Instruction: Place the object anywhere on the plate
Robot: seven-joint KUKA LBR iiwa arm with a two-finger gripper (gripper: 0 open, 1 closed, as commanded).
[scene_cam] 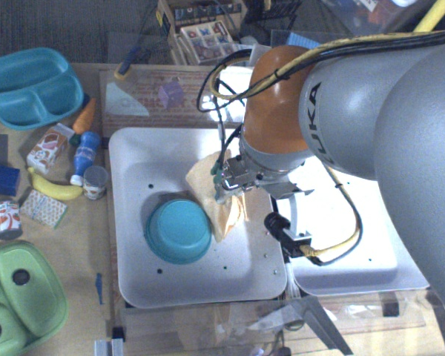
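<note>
My grey arm (386, 102) is closest to the lens, coming in from the right, orange band (278, 99) just above the wrist. Black and yellow cables (334, 247) loop off the wrist toward the right bin (371, 273).

My gripper (226, 188) sits low over the left bin (133, 169). Can't tell how my jaws stand, wrist body blocks them.

Directly under and around my jaws: a pale tan flat piece, looks like a bread slice or wedge (221, 199), lying on the bin floor. Can't tell whether I'm touching it. Just left and slightly toward the camera from my jaws: a blue round plate (178, 231), more like a shallow bowl; its right edge meets or overlaps the tan piece.

Well left of my jaws, outside the bin on the bench: banana (53, 186), small can (95, 180), blue-and-white bottle (84, 156), small carton (48, 148). Far left and back: a blue divided tray (33, 87). Far left and near the camera: a green moulded tray (18, 299).
</note>
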